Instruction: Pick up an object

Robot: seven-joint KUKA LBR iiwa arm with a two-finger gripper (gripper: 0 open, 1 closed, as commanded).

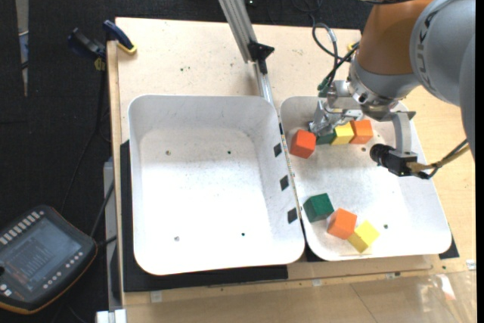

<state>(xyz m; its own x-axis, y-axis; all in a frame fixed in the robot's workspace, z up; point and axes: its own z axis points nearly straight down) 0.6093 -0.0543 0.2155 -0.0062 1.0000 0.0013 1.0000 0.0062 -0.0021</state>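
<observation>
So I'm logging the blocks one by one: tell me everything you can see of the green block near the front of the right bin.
The green block is a small, solid-looking cube, dark green and matte, perhaps painted wood or foam. It lies flat on the floor of the right bin, turned slightly askew, near the bin's left wall. An orange block sits just to its lower right, close to or touching its corner, with a yellow block beyond. The end effector is apart from it, over the far cluster.

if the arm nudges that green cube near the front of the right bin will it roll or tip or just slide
The green cube has flat faces and sits squat, so it would probably slide rather than roll. It looks rigid. The orange cube lies close beside it, so a push that way may shove both.
</observation>
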